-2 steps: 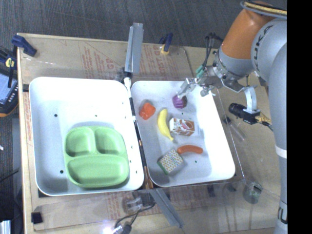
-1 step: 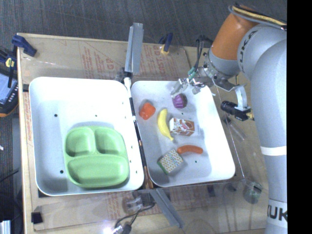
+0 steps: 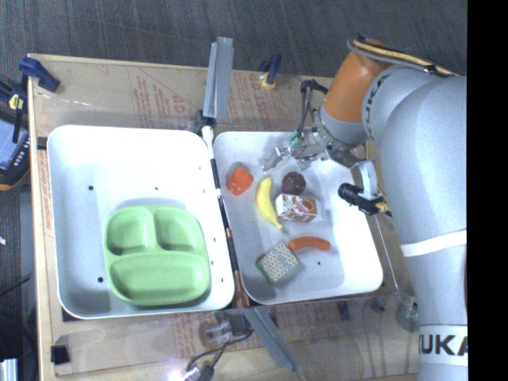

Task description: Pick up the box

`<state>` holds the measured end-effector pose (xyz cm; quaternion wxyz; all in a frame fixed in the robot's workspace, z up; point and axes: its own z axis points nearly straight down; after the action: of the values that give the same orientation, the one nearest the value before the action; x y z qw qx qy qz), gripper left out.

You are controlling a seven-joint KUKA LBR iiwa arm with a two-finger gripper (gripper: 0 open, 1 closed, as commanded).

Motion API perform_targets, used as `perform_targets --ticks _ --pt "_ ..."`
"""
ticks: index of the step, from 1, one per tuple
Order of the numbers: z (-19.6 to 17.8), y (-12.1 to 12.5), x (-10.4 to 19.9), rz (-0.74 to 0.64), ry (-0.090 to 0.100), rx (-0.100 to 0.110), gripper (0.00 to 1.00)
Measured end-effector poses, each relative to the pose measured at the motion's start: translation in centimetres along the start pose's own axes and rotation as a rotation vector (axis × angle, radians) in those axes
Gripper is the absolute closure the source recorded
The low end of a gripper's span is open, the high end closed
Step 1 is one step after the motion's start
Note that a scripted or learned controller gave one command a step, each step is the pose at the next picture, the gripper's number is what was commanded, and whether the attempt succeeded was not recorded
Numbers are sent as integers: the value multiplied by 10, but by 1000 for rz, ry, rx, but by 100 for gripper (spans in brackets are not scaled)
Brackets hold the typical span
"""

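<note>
Two metal fingers of the jaws (image 3: 287, 151) are hanging over the far part of the right bin (image 3: 361, 272), but the glare and clutter there are hiding the gap, so I cannot tell whether they are spread or closed. Nothing is showing between them. Just near of the jaws, a dark round fruit (image 3: 293, 183), perhaps a plum, is lying on the bin floor, and directly on its near side the box (image 3: 298, 208), a small carton printed in red, brown and white, is resting flat, close to the fruit. A banana (image 3: 265, 202) is lying just left of the box, running far to near, and an orange-red round fruit (image 3: 240, 181), tomato-like, is sitting farther left, near the bin's left wall. On the near side of the box a sausage (image 3: 309, 244) is lying crosswise, and left and near of it a patterned packet (image 3: 278, 263) is sitting tilted. Behind the jaws the grey arm (image 3: 421, 157), with its orange band, is reaching in from the right, filling that side. In the left bin (image 3: 71, 157), a green divided tray (image 3: 157, 254) is lying toward the near wall. Both bins are sitting side by side on the wooden table (image 3: 119, 90), with blue clamps (image 3: 38, 72) gripping its far edge.
</note>
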<state>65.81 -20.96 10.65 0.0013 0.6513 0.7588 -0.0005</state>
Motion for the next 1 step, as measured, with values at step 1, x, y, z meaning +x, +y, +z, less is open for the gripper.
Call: perform_targets --ticks 1 --pt "-40 -66 10 -60 3 2 0"
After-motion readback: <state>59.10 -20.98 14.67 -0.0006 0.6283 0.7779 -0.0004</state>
